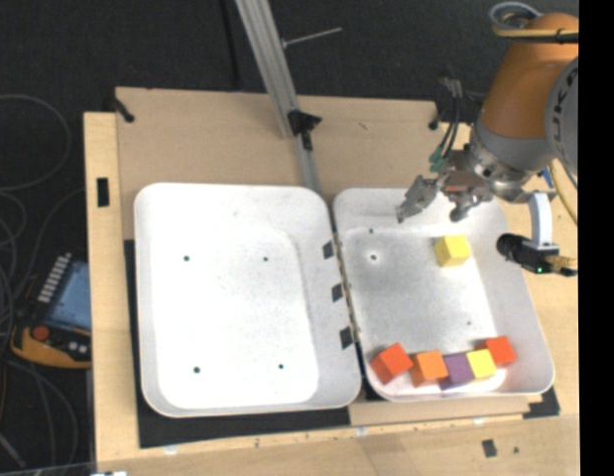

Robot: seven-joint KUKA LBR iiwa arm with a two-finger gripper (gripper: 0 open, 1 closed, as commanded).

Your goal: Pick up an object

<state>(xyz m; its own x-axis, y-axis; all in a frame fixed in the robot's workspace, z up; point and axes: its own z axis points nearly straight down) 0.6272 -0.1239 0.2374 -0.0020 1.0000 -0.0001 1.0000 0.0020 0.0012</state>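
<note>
pendant left of bench | cables on floor | metal pole

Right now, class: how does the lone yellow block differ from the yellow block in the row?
The lone yellow block sits apart, mid-bin, nearest the gripper; the row's yellow block lies at the right bin's front wall, touching a purple block. The lone one looks paler. Both are small cubes.
</note>
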